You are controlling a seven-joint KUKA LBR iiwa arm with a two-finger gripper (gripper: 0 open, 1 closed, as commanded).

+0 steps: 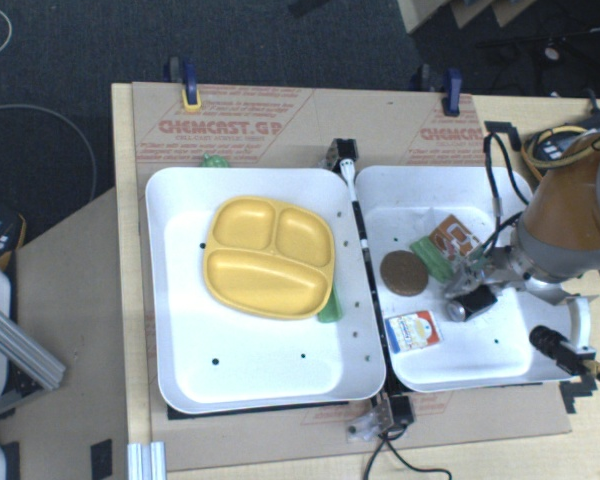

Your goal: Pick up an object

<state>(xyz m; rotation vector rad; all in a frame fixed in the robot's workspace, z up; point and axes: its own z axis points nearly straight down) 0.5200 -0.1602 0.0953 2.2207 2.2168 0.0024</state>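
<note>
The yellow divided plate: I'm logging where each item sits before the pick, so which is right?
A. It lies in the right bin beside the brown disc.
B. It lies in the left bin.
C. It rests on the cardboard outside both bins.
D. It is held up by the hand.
B: the yellow divided plate lies flat on the floor of the left bin, while the brown disc is in the right bin.

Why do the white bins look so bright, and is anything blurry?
In the camera view, overhead light washes out the left bin and right bin, hiding surface detail; the yellow plate shows soft glare; the gripper and small items beside it look smeared and dark, hard to make out.
</note>
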